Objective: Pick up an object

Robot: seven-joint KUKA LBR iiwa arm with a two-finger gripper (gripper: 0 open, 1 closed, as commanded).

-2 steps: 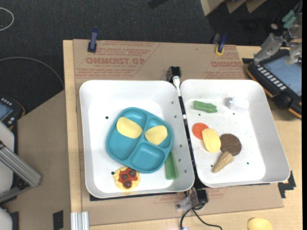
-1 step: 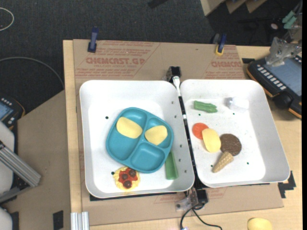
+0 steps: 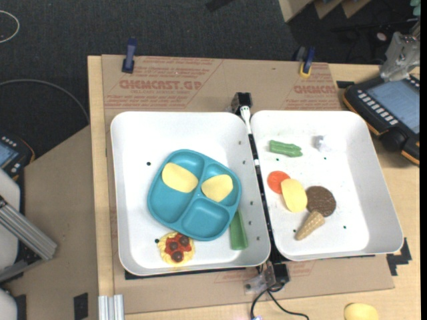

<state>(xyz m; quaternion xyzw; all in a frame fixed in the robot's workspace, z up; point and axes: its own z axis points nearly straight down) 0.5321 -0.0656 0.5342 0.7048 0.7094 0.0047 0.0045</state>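
The left bin (image 3: 127,179) bears a blue divided plate (image 3: 193,195) with two yellow pieces, one (image 3: 179,177) in its left compartment and one (image 3: 217,187) in its right. A small pizza toy (image 3: 175,247) lies at the bin's front, and a green stick (image 3: 237,231) lies beside the plate's right edge. The right bin (image 3: 360,179) has a green bean pod (image 3: 285,149), an orange disc (image 3: 277,179), a yellow piece (image 3: 293,195), a chocolate ice cream cone (image 3: 315,211) and a small grey object (image 3: 319,142).
Both bins rest on a cardboard sheet (image 3: 200,79) held by a blue clamp (image 3: 129,55) and a yellow-blue clamp (image 3: 306,62). A teach pendant (image 3: 390,109) lies at the right. A yellow object (image 3: 360,311) sits at the bottom right, off the bins.
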